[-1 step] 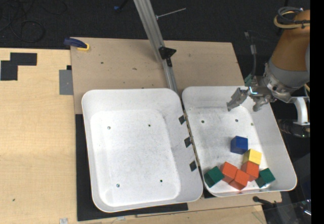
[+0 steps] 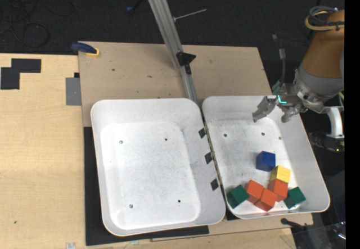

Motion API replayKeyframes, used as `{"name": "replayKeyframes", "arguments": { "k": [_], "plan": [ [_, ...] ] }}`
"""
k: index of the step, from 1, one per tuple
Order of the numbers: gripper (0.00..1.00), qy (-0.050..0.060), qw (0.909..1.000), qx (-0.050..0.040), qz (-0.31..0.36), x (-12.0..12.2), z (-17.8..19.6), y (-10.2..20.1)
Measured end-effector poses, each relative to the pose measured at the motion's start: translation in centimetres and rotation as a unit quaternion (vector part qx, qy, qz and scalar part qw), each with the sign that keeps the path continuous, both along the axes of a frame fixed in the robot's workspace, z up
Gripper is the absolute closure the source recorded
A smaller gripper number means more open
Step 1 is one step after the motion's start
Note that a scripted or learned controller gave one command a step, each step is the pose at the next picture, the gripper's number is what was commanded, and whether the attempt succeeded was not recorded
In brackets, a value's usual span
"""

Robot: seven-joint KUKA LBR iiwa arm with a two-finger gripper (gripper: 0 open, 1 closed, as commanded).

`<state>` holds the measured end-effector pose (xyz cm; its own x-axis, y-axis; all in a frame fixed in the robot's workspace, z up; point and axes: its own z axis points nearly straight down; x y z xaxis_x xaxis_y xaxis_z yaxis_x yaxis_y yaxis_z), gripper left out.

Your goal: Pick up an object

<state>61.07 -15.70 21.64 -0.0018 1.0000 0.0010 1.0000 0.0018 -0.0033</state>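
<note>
In the right bin (image 2: 292, 130), near its front corner, sits a tight cluster of small blocks: blue cube (image 2: 266, 160) at the back, yellow block (image 2: 282, 174) just beside it, two orange-red blocks (image 2: 256, 190) (image 2: 278, 188) touching in the middle, a third orange-red one (image 2: 266, 199) in front, a dark green block (image 2: 237, 194) on the left end and another green block (image 2: 294, 197) on the right end. Matte, plain faces; several tilted and leaning on each other, exact stacking hard to read. The pincer (image 2: 277, 109) hangs over the bin's far edge, well apart from the blocks, fingers spread, nothing between them. Arm's orange band (image 2: 325, 45) is cut off at the right. Left bin (image 2: 112, 130) is on the worktop (image 2: 39, 130) alongside, with black clips (image 2: 208, 157) at the seam between the bins. A slanted metal rail (image 2: 166, 23) stands behind.
</note>
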Motion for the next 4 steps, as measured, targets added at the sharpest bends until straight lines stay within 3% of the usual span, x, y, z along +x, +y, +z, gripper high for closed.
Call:
{"name": "replayKeyframes", "arguments": {
  "k": [2, 3, 4],
  "plan": [
    [0.0, 0.003, 1.0, 0.0003, -0.001, -0.1, -11.0, -1.8],
    [0.0, 0.0, 1.0, 0.0, -0.002, -0.1, -12.6, -1.7],
    [1.0, 0.0, 1.0, 0.0004, -0.004, -0.1, -11.6, -1.8]
  ]
}}
